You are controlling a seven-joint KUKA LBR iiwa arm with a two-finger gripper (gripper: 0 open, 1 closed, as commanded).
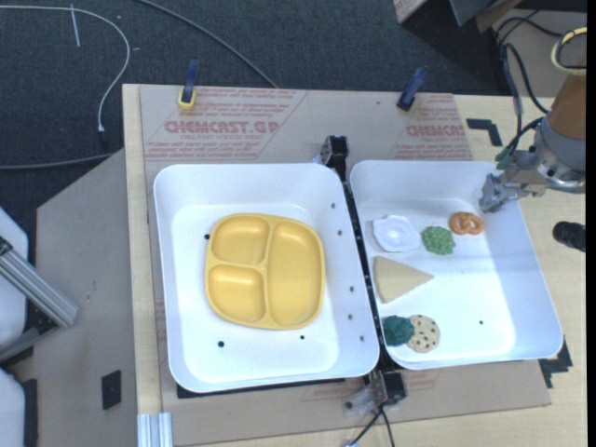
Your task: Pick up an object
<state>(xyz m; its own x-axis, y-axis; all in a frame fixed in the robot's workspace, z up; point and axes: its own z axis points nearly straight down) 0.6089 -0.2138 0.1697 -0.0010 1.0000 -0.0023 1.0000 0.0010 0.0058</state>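
White bins: two shallow trays side by side on my bench; the left bin (177, 212) bears the plate, the right bin (521, 315) bears the small things.
Yellow plate: a divided plate (265, 270) lying flat in the middle of the left bin — too broad for my fingers, I judge, so I leave it.
Cheese wedge: a pale wedge (399, 278) near the right bin's left wall, flat and low.
White piece: a small white lid-like piece (394, 233) just above the wedge.
Green pieces: one broccoli-like lump (438, 240) beside the white piece, a darker one (398, 329) touching a cookie (424, 332).
Pretzel: the brown pretzel (466, 223) lies just beside my gripper (494, 196) — the nearest pick.
Gripper state: I cannot tell how it stands.
Doing it well: I should centre over the pretzel, clear of the green lump, and descend straight.
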